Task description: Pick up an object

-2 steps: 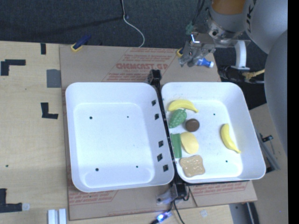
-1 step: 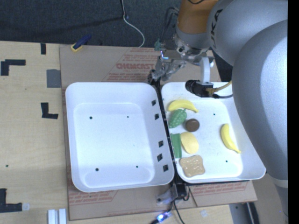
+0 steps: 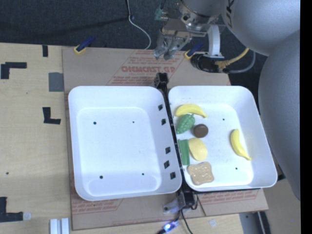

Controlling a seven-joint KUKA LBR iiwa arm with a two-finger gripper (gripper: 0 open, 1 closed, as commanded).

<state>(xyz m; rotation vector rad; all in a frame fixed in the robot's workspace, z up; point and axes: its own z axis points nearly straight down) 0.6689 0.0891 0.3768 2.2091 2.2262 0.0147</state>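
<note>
My gripper (image 3: 166, 52) hangs high above the bench, past the far edge of the two bins, with nothing between its fingers. In the right bin (image 3: 246, 177) lie a yellow banana (image 3: 190, 110), a second banana (image 3: 239, 144), a green leafy piece (image 3: 185, 124), a brown round thing (image 3: 200, 130), a green stick (image 3: 184, 151), a pale yellow lump (image 3: 198, 148) and a tan slice of bread (image 3: 201, 173). Most of them cluster along that bin's left wall.
The left bin (image 3: 117, 140) stands beside the right one, joined by a black-clipped divider (image 3: 167, 126). Both rest on a brown cardboard sheet (image 3: 122, 67). A blue-and-yellow clip (image 3: 84, 44) lies at the sheet's far left corner.
</note>
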